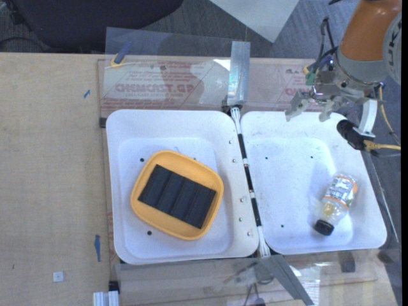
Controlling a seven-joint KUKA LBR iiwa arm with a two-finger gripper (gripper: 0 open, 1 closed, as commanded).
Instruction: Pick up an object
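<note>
- Gripper hangs over the far rim of the right bin, at the bin's upper edge as seen from the camera; its two metal fingers are spread apart with nothing between them.
- Arm, grey with an orange band, comes in from the upper right; cables trail down beside it over the bin's right rim.
- Small bottle lies on its side on the floor of the right bin, toward the near right corner, well apart from the gripper.
- Its long axis runs on a slant: the black cap points toward the near edge and slightly left, the base toward the far right. The body is clear with an orange and white label.
- Bottle rests near the bin's right wall; whether it touches cannot be told.
- Left bin holds a yellow tray, rounded square in outline, sitting turned at an angle on the bin floor.
- A black ribbed pad lies inside the yellow tray, its long side running from upper left to lower right.
- Both bins sit side by side, rims touching along the middle seam, on the wooden bench.
</note>
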